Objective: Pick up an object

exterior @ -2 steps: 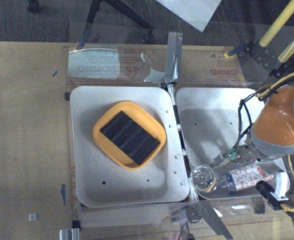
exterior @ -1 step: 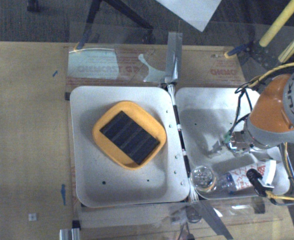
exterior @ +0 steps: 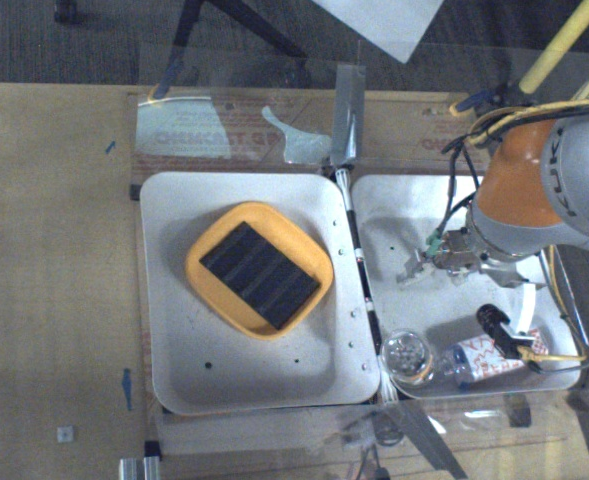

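Nothing picked yet: the gripper point(exterior: 414, 266) hovered, finger state impossible to tell, the plastic bottle point(exterior: 444, 358) lying just below it.

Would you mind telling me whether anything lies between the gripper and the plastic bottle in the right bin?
Nothing visible does. The gripper hangs over bare bin floor, and the plastic bottle lies nearer the front wall of the right bin.

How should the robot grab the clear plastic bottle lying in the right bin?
Probably from above, across its middle. The clear plastic bottle with the red-patterned label lies on its side along the near wall of the right white bin, so the fingers of the gripper should close across its narrow round body, not its length.
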